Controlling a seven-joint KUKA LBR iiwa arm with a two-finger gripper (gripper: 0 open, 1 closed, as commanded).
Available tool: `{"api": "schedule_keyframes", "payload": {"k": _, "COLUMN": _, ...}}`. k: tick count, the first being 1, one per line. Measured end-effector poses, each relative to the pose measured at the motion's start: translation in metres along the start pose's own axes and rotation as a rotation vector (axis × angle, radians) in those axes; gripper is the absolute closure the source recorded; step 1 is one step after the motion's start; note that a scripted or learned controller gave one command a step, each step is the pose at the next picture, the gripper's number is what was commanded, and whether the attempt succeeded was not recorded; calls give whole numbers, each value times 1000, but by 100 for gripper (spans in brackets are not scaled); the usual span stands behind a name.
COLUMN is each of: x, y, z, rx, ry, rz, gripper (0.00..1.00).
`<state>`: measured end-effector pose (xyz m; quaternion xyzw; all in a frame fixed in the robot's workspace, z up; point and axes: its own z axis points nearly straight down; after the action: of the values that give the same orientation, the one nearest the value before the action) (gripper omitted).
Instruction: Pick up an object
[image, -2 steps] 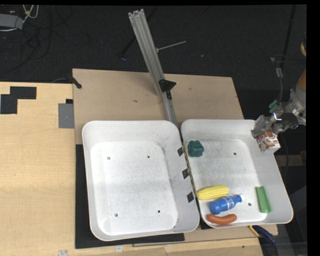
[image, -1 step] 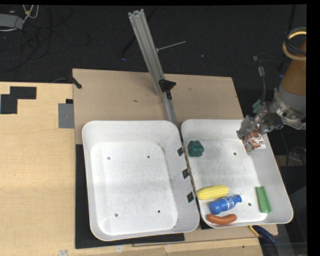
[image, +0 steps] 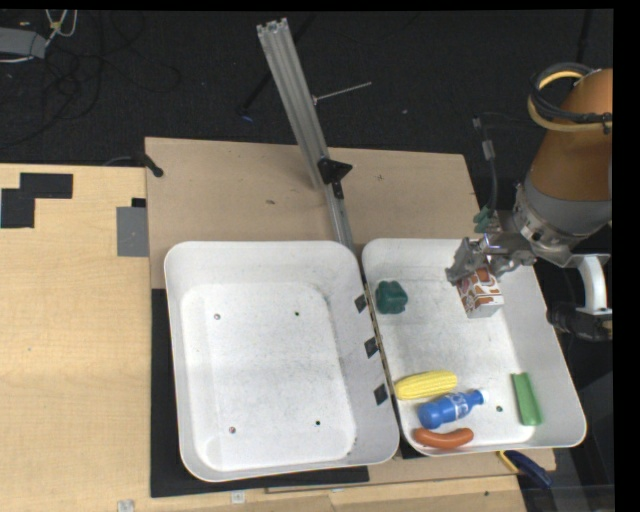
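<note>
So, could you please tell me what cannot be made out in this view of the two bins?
- The tool: its fingers are too small and cluttered to read, and contact with the small carton beneath it is unclear.
- The carton's print: too small to read.
- The arm: cut off by the right edge.
- The hot dog: partly overlapped by the blue bottle.

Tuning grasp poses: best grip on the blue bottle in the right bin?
Grip the blue bottle across its body, coming from straight above. It lies on its side, with the corn and the sausage close on either side, so the fingers have little room.
</note>
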<state>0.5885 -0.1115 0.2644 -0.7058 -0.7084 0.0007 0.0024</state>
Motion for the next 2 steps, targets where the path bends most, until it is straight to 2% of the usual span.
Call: {"api": "schedule_keyframes", "payload": {"k": 2, "x": 109, "y": -17, "z": 30, "rx": 2, "ry": 0, "rz": -1, "gripper": 100}}
